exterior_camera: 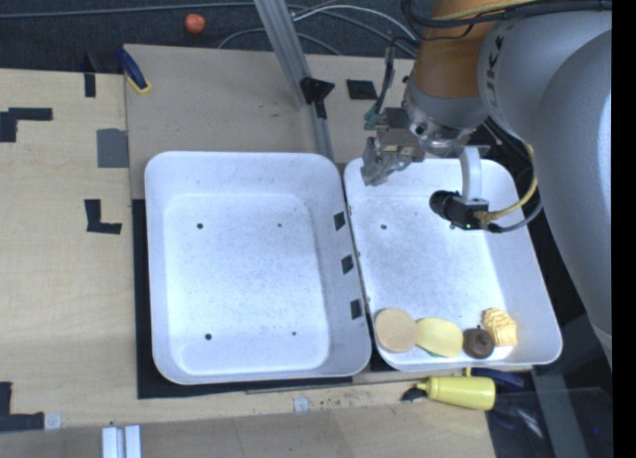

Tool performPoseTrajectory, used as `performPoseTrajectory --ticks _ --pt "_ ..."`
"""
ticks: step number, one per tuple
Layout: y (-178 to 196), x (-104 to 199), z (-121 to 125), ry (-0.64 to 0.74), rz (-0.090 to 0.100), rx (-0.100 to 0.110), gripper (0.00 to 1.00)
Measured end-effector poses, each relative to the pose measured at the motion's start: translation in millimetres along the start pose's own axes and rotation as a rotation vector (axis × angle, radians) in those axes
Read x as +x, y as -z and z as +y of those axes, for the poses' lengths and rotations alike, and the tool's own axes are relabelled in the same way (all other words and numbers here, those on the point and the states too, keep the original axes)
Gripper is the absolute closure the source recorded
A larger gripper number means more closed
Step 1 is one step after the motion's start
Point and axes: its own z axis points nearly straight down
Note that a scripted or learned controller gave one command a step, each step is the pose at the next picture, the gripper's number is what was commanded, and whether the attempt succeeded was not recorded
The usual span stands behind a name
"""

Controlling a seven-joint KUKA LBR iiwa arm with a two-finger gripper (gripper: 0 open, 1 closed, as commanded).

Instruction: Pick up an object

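Observation:
My gripper hangs over the far left corner of the right bin, near the wall it shares with the left bin. Nothing shows between its fingers. Along the right bin's near edge lie a tan round disc, a pale yellow oval piece, a small dark brown round piece and a yellow ridged piece. All of them lie well toward the camera from the gripper.
A yellow tool with a black tip lies on the bench just in front of the right bin. A grey metal pole slants up behind the bins. A small orange ball rests on the dark floor at the back.

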Motion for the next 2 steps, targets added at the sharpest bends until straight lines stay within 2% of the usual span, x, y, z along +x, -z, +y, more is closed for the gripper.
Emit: performPoseTrajectory --ticks 2 --pt "-9 102 -1 0.000 0.000 -0.001 1.00"
